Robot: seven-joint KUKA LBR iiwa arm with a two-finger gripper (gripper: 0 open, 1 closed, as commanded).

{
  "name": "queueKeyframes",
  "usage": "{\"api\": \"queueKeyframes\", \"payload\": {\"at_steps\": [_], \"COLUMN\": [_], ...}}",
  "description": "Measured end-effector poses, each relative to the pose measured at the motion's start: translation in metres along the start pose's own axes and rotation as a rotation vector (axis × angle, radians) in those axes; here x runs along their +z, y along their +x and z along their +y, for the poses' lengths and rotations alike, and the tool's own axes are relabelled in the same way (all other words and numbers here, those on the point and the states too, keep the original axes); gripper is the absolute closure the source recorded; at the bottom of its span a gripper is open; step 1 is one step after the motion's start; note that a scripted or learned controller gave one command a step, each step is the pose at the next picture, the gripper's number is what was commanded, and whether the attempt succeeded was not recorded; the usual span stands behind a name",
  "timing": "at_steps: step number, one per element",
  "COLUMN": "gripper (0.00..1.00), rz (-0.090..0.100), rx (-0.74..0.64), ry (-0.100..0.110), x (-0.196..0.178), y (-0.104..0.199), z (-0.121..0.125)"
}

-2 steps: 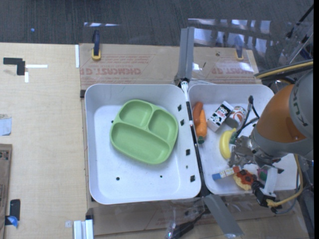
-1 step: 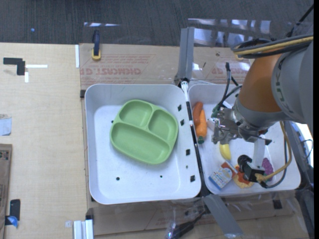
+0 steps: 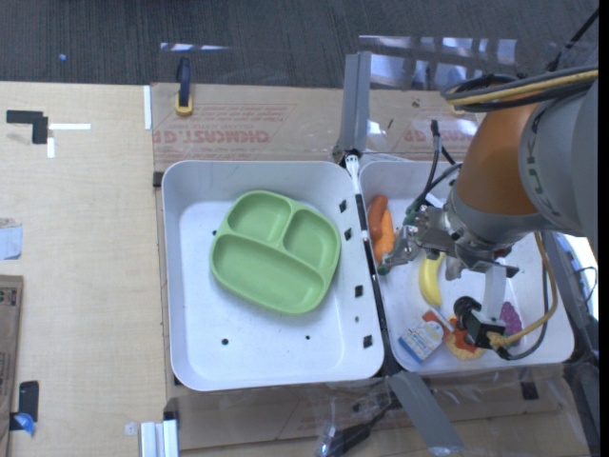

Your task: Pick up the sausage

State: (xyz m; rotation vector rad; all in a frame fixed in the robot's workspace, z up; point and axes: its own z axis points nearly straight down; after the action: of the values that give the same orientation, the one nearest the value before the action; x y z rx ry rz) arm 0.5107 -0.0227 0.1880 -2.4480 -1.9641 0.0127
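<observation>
Nearest, a small carton [image 3: 422, 341] is seen at the near edge of the right bin [image 3: 404, 184], with a banana [image 3: 431, 282] laid just beyond. Farther in, the sausage [image 3: 381, 225] is rested along the bin's left wall, and the gripper [image 3: 404, 244] is held just beside it. How far it is opened cannot be told.

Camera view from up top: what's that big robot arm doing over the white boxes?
The robot arm is reaching over the right bin, trying to pick up a sausage. Its hand hangs right beside the sausage, which lies along the bin's left wall, not picked up yet. A banana lies close by. The left bin holds a green plate.
</observation>
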Motion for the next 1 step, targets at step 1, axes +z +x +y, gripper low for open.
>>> {"api": "queueKeyframes", "payload": {"at_steps": [1], "gripper": [0.0], "rz": [0.002], "rx": [0.175], "ry": [0.003], "x": [0.0501], "y": [-0.0762], "z": [-0.0181]}}
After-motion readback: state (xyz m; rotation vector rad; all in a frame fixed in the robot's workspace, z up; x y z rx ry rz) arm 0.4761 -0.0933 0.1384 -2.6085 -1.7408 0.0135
